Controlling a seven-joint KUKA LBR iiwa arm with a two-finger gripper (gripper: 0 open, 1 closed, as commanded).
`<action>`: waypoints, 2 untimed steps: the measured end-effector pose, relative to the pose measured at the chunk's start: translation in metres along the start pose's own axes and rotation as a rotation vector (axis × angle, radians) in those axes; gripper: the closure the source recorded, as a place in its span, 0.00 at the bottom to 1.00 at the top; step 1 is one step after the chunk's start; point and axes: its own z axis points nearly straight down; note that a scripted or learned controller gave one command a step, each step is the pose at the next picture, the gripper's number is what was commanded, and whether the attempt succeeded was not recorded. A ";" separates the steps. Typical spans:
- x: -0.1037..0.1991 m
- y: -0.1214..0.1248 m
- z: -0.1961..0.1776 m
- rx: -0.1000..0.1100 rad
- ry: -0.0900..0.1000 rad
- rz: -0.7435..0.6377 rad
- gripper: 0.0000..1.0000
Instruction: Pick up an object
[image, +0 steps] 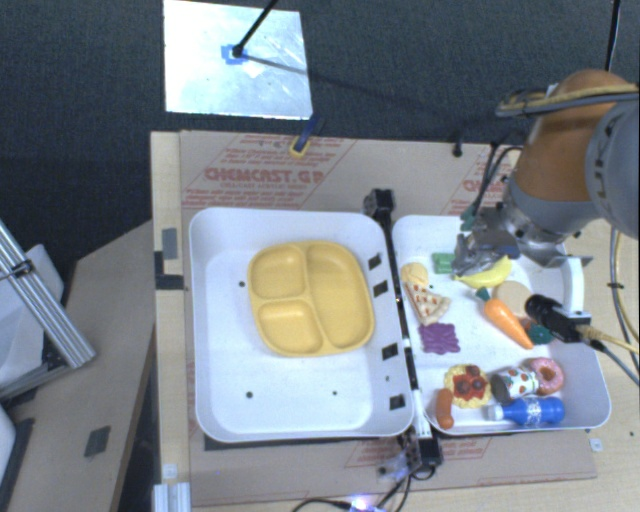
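My gripper (471, 256) hangs low over the back of the right bin (597, 400), under the grey and orange arm. Its tip sits right at the left end of a yellow banana (490, 272) and beside a small green block (443, 263). Whether it touches either one I cannot tell. Close by lie a cream piece (413, 273), a pizza slice (428, 301), an orange carrot (506, 319) and purple grapes (440, 338).
At the right bin's front lie a red-and-yellow toy (466, 383), a sausage (444, 407), a blue bottle (528, 411), a small can (516, 381) and a pink donut (548, 374). A yellow divided plate (305, 298) sits in the left bin (220, 340). A black divider (395, 300) separates the bins.
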 end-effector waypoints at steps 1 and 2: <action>-0.006 0.002 0.015 0.001 -0.001 0.006 1.00; -0.004 0.003 0.013 0.000 -0.001 0.003 1.00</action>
